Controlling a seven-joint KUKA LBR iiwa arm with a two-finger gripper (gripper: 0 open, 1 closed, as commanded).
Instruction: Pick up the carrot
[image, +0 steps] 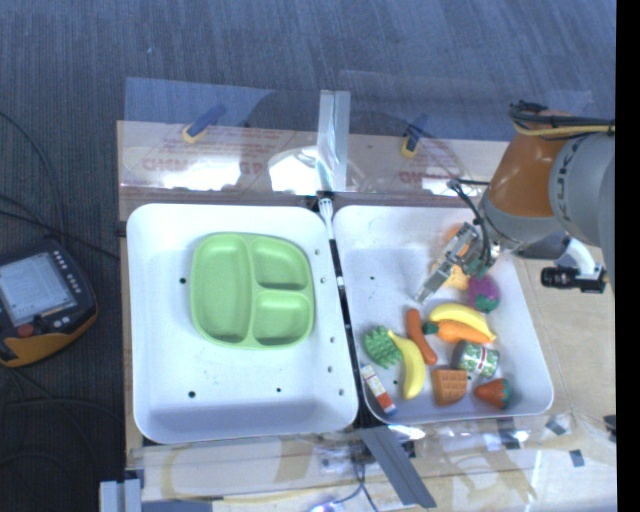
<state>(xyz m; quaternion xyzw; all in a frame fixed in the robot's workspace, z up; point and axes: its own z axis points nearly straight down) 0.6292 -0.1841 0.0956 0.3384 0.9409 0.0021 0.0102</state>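
Although the gripper hangs low over the right bin, its tip sits just above and apart from the carrot, and at this slant and size it cannot be told whether the claw is spread or pressed together; nothing can be seen caught in it. The carrot is taken here to be the slim orange-red piece lying flat on the bin floor, near the middle of the toy food pile. A yellow banana lies against its lower left side, a green leafy toy sits just beyond that, and a second banana lies close on its right. It looks like a hollow plastic toy, so it is probably light, stiff and smooth, and likely to roll or skid if it is pinched off-centre. The best hold seems to be across its narrow width at mid-length, with the jaws set square to its long axis. The gaps on either side are tight, so a neighbour may be nudged or caught along with it.
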